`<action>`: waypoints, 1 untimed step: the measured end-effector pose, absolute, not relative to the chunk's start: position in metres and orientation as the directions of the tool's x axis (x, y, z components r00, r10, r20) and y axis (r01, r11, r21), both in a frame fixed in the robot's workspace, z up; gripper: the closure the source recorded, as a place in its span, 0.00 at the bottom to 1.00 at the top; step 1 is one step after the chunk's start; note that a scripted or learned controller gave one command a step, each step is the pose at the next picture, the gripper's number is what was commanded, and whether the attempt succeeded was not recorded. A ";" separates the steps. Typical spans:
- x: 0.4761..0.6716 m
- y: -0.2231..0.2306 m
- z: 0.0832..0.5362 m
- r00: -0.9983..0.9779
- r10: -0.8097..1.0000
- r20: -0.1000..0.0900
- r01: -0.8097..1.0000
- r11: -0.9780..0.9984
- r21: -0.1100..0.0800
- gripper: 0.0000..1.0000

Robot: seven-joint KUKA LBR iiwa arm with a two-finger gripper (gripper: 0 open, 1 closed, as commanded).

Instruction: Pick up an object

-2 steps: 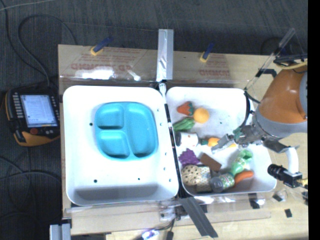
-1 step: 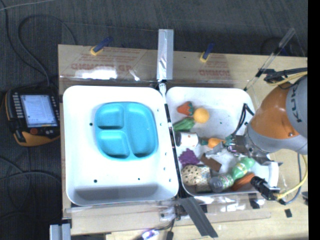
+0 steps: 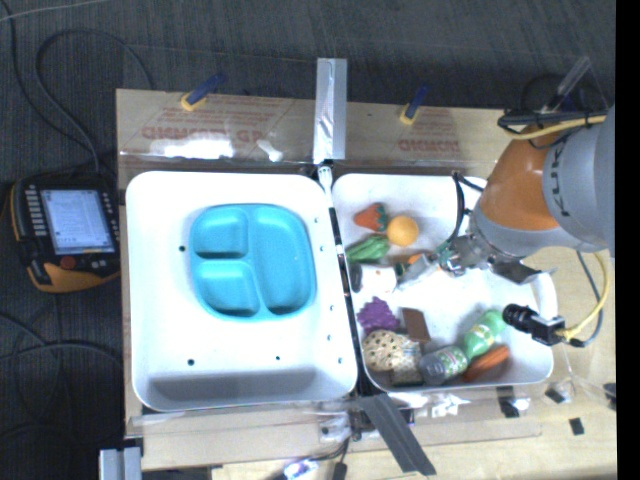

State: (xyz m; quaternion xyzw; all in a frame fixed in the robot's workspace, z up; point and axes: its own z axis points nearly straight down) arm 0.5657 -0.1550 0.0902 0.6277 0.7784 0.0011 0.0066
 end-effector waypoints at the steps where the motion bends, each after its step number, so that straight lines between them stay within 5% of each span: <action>1: 0.629 -0.104 0.090 -0.167 0.986 -0.006 0.986 0.167 0.011 0.00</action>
